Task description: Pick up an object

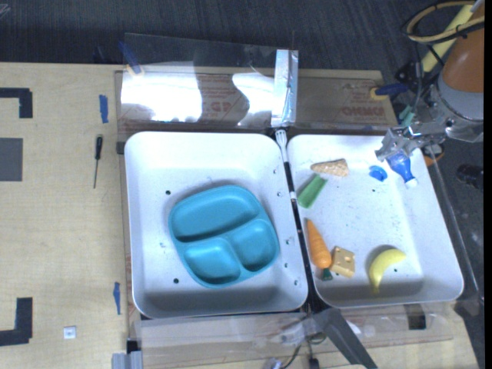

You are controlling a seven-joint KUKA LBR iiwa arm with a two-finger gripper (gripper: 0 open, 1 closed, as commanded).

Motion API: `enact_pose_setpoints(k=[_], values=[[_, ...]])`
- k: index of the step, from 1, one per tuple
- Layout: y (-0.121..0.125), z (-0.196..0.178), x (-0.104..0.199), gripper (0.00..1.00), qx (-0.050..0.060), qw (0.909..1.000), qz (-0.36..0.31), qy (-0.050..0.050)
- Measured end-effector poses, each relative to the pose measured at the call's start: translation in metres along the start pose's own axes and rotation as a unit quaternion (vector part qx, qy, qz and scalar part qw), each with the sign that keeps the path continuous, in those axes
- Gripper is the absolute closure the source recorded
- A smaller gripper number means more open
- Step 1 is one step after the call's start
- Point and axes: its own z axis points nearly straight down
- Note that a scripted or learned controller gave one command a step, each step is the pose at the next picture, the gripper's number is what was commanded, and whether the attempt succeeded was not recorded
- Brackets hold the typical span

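The right bin (430, 229) holds several small items: a tan wafer (330, 167), a green piece (311, 191), an orange carrot (317, 244), a yellow cracker square (343, 262) and a yellow banana (383, 265). A small blue piece (377, 174) lies near the bin's far right corner. My gripper (401, 160) hangs over that corner, just right of the blue piece, with something blue and white at its tip. Whether that is a held thing is unclear. The orange band of the arm (465, 68) is above it.
The left bin (146, 175) holds a blue divided plate (223, 233). A clear plastic panel (207, 91) stands behind the bins. Cables (430, 21) loop at the top right. A wooden bench top (54, 229) lies to the left.
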Motion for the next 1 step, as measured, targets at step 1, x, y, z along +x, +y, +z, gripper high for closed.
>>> enact_pose_setpoints(k=[1], values=[[0.0333, 0.0404, 0.0718, 1.00, 0.008, 0.9994, -0.033, 0.003]])
